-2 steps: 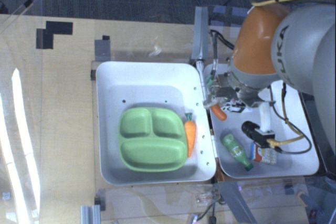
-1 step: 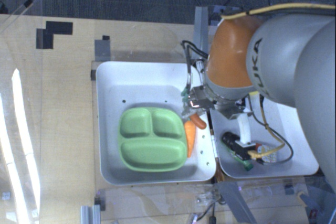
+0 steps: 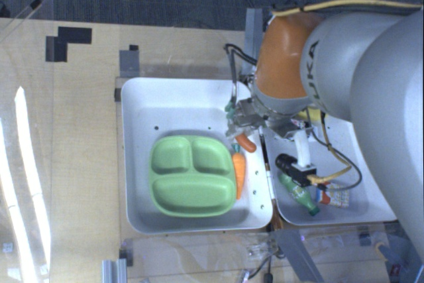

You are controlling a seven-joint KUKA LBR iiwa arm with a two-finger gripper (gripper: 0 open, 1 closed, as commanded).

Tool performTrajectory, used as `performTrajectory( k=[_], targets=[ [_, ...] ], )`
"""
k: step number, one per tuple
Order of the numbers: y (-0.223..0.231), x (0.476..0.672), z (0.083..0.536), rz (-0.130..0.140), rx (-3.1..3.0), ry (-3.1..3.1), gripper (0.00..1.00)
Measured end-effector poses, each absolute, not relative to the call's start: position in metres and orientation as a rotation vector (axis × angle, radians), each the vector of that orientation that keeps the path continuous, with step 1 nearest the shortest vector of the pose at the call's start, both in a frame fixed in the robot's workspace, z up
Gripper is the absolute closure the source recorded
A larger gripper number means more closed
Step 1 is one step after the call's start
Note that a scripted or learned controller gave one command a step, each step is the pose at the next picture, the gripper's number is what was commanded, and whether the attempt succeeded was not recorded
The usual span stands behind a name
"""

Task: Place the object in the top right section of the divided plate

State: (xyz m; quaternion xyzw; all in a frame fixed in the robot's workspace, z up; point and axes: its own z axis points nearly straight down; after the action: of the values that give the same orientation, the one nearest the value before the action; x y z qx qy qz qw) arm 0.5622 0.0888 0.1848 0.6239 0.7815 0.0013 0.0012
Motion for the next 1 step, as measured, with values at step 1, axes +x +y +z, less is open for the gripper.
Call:
performTrajectory(
  k=[1],
  targets=[
    [0.0630, 0.5379, 0.1851, 0.005, 2.027, 2.396, 1.00]
  ],
)
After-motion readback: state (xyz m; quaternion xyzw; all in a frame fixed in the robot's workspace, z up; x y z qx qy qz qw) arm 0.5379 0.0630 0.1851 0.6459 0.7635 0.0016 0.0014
